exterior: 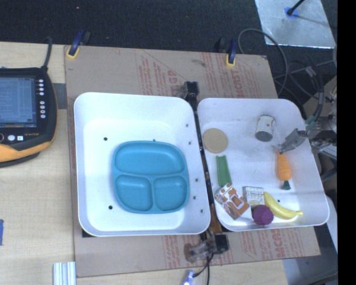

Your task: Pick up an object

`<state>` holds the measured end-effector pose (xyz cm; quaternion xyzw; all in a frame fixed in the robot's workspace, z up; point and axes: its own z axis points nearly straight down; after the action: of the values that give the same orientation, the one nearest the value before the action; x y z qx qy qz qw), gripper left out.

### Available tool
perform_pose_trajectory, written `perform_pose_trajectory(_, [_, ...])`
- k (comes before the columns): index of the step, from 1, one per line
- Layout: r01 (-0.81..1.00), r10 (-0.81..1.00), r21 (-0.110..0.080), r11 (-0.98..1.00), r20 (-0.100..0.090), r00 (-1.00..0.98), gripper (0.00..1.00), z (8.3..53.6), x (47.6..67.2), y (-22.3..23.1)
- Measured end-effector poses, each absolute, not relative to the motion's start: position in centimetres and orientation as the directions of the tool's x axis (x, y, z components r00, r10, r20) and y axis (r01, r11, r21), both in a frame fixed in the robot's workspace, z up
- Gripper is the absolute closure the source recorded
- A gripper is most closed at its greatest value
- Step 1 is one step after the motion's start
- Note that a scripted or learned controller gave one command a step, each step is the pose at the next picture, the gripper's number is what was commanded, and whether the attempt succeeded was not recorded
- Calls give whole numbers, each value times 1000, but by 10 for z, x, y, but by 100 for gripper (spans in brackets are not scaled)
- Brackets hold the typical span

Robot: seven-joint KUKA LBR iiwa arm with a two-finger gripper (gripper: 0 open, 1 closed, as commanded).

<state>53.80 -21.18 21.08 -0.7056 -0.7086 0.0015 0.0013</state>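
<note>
— Carrot [283, 166] is the nearest thing to your pincer [292, 140], I think. It lies in the right bin [237, 108], close to the right wall, with its green end pointing toward the front.

— And the pincer itself, is it open?

— I cannot tell. It shows at the right edge of the bin, just above the carrot, but it is small and blurred there, and you see nothing held in it.

— What can go wrong if you go down from here?

— You are very near the bin wall. If the pincer comes down a little too far right, it can hit the rim and not the carrot. Also the carrot is round and smooth, so it may roll away or slip out when you close.

— And the other things?

— The small cup [264, 127] lies near on the left; a wide approach could knock it. The banana [282, 208], the purple ball [261, 214] and the packets [232, 199] are crowded at the front corner, so there you risk taking two things or none.
</note>
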Motion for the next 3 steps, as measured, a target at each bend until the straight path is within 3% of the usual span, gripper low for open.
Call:
perform_pose_trajectory(1, [1000, 1000, -7, 7, 1, -7, 0, 168, 560, -212])
perform_pose_trajectory(2, [1000, 1000, -2, 4, 0, -4, 0, 212, 572, -212])
perform_pose_trajectory(3, [1000, 1000, -4, 4, -1, -4, 0, 194, 560, -200])
